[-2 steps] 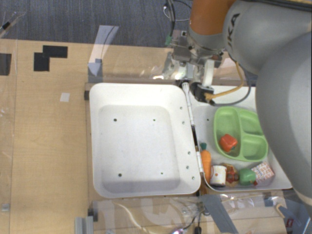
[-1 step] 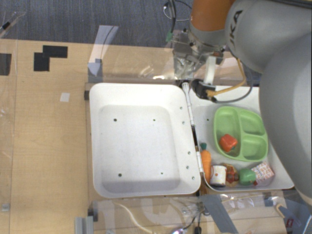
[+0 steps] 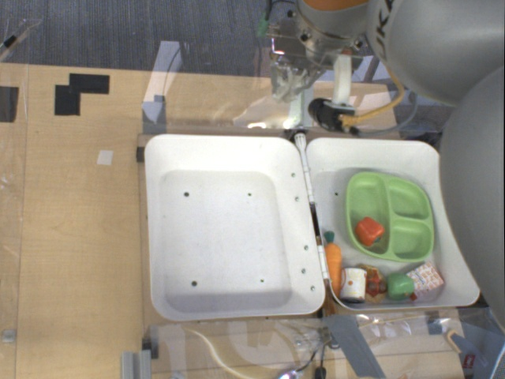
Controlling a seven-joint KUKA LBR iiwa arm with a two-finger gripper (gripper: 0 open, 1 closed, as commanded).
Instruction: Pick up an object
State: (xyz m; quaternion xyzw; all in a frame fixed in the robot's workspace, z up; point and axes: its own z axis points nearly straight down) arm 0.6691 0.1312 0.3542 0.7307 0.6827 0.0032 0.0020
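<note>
**Pre-grasp: hand parked past the bins, nothing picked**

Camera view: I have the arm (image 3: 426, 38) coming in from the right, orange band at the top edge. The hand (image 3: 296, 93) hangs over the desk (image 3: 71, 235) beyond the far edge of the bins, about level with the seam between them. I cannot tell if it is apart or together; it's blurry and glare off the clear plastic there hides it. I see nothing between its fingers.

The left bin (image 3: 229, 227) has bare floor. The right bin (image 3: 450, 275) carries all the candidates. A green divided tray (image 3: 392, 215) sits mid-bin, with a small red-orange object (image 3: 369, 230) in its large near-left compartment. Along the near edge: a carrot (image 3: 334, 265) lies lengthwise against the left wall, then a small white jar-like item (image 3: 354, 284) just beside it, a green item (image 3: 400, 286), and a patterned packet (image 3: 427, 278) toward the near right corner. There's something dark red between jar and green item, too small to name.

My read: approach step, task not started. Next I need to bring the hand back toward me over the right bin, pick one target, descend. The red-orange piece stands alone, so it looks cleanest. The near-edge cluster is packed tight and hugs the walls, with a risk of the fingers fouling neighbours or the rim.
</note>
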